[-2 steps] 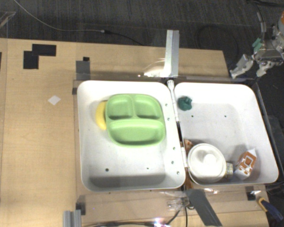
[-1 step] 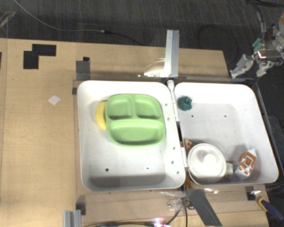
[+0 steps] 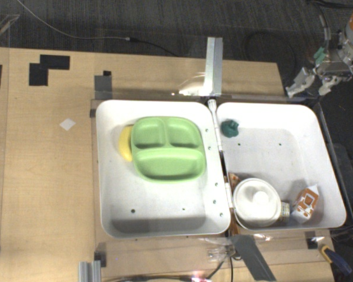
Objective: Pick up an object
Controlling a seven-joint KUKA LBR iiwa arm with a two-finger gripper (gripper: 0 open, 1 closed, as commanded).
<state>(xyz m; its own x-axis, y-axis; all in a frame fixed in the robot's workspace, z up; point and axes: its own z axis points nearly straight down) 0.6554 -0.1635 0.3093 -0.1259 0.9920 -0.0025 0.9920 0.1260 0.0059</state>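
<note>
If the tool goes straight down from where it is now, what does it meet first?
Probably the far right corner rim of the right bin, or the bench just outside it. The tool hangs beyond that corner; depth is unclear from this slanted view.

Tray in left bin; bowl in right bin.

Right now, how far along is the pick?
Nothing looks done yet: the pincer sits up at the far right corner, outside the right bin, with nothing visibly between its fingers. In hand: nothing. Left: the whole pick. The green tray lies over a yellow object in the left bin; teal object, white bowl and orange packet rest in the right bin.
</note>
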